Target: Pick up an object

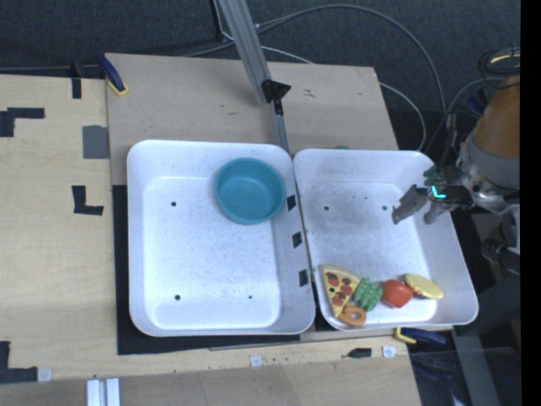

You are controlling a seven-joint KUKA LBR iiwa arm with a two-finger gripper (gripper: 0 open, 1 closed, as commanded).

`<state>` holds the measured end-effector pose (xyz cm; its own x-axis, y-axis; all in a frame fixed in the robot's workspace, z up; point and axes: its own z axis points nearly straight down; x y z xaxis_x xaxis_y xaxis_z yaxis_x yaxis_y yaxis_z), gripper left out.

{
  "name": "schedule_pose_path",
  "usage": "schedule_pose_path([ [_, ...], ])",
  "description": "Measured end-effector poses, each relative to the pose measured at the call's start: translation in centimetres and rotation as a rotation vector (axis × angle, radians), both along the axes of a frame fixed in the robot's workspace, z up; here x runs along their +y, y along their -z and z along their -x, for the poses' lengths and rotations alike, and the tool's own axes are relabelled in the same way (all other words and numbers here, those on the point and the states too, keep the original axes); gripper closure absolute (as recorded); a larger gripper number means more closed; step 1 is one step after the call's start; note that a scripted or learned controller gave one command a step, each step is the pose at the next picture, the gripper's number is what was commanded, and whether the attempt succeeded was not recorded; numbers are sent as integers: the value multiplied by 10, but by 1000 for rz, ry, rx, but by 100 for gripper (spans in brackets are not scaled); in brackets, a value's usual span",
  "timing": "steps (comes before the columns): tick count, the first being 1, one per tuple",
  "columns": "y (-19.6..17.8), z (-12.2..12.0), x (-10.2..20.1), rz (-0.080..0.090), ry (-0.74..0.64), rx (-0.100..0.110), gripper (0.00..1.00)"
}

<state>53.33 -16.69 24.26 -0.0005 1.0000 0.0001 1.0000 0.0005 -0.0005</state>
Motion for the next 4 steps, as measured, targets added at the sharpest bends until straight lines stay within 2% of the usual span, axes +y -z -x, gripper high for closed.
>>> schedule_pose_path([
  [1, 0, 0, 0, 0, 0, 0, 0],
  [2, 62, 3, 5, -1, 0, 5, 0],
  [4, 153, 4, 15, 0, 0, -1, 0],
])
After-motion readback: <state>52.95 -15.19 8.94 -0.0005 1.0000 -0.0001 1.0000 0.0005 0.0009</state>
